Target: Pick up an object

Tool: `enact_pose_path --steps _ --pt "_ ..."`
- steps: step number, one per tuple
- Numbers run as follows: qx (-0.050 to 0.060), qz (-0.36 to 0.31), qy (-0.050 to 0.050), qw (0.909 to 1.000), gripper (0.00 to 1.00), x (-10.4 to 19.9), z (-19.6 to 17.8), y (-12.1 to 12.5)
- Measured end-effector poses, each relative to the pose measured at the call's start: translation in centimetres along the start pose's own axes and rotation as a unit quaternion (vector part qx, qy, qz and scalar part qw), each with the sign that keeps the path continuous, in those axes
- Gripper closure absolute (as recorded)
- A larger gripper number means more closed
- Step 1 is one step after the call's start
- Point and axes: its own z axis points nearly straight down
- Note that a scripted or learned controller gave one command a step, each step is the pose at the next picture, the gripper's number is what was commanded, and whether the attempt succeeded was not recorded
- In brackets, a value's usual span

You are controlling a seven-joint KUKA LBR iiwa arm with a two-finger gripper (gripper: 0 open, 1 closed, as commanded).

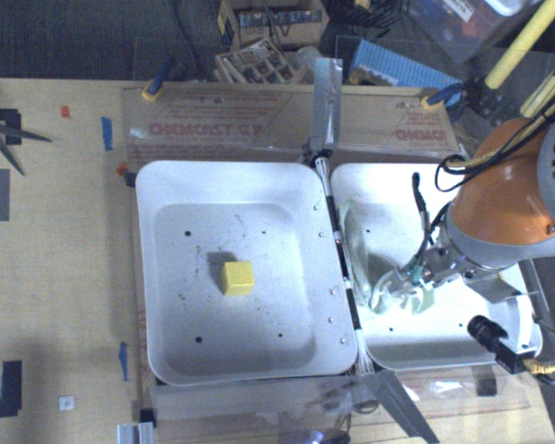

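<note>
Cluttered floor and cardboard lie behind the bench (pixel 46 276), which carries two white bins. Left bin (pixel 166 192) holds a yellow block (pixel 239 277) near its middle. Gripper (pixel 402 292) sits low in the right bin (pixel 388 188); finger state cannot be told. Judged step: approach, nothing grasped. Block lies well apart, across the shared rim. Next move calls for lifting clear, crossing, and descending over it.

Grey arm (pixel 536 248) with orange band, black cables, pale tool (pixel 402 289).
</note>
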Motion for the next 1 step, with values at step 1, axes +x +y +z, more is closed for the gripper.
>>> enact_pose_path --steps 1 --pt "0.0 -0.003 0.0 1.0 1.0 1.26 -0.01 0.41"
